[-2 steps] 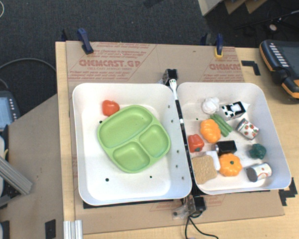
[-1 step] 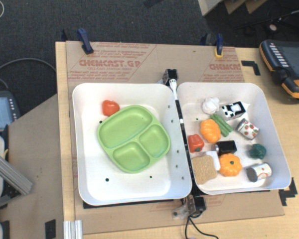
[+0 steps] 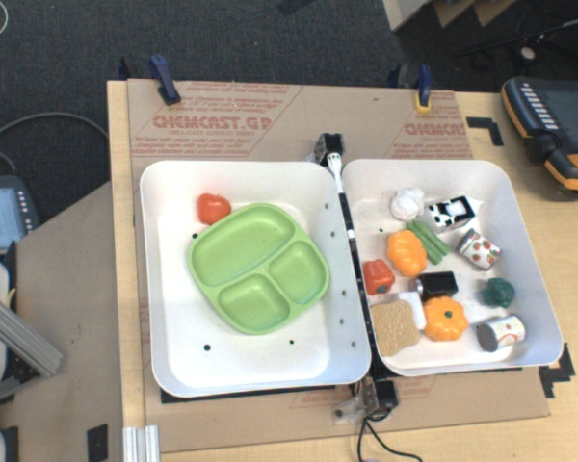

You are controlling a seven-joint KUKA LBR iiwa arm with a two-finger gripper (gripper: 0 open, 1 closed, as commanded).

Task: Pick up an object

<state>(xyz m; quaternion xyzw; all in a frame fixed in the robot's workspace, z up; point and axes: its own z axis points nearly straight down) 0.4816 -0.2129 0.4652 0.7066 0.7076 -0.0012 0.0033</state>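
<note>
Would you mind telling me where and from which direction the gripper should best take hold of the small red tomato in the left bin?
Grip the red tomato across its round middle, coming straight down from above. It lies alone on the left bin floor, just off the green divided plate at its upper-left edge, so I'd set the fingers parallel to that rim, where both sides look free.

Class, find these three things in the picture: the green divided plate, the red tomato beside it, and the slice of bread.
green divided plate [image 3: 259,267], camera view, central ridge.
red tomato [image 3: 213,208], camera view, top.
slice of bread [image 3: 396,326], camera view, middle.
</note>
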